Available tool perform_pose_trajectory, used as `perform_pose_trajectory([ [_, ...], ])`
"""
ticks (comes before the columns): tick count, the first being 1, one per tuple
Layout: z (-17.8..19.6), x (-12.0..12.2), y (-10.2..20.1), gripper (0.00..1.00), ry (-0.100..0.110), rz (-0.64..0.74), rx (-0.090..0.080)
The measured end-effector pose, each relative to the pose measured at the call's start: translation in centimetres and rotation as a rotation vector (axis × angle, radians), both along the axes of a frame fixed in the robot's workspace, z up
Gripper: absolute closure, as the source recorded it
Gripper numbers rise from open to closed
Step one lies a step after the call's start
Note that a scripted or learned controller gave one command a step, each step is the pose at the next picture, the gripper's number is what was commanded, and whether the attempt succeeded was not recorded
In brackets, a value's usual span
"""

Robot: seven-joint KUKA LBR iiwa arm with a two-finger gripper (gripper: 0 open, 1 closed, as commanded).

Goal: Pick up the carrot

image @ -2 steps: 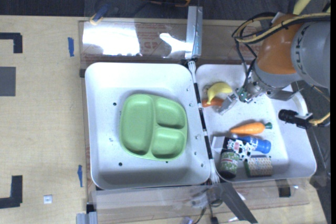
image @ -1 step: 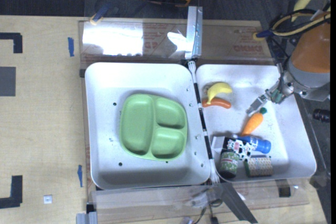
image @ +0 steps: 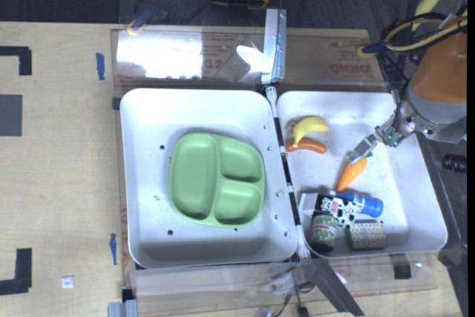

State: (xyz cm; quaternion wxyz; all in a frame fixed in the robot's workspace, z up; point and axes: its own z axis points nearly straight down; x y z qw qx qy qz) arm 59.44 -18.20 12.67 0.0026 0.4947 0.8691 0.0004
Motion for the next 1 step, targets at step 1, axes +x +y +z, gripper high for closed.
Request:
perform_pose_trajectory([
  [1,-4.03,-3.70,1.72,0.00,0.000,0.231,0.001],
])
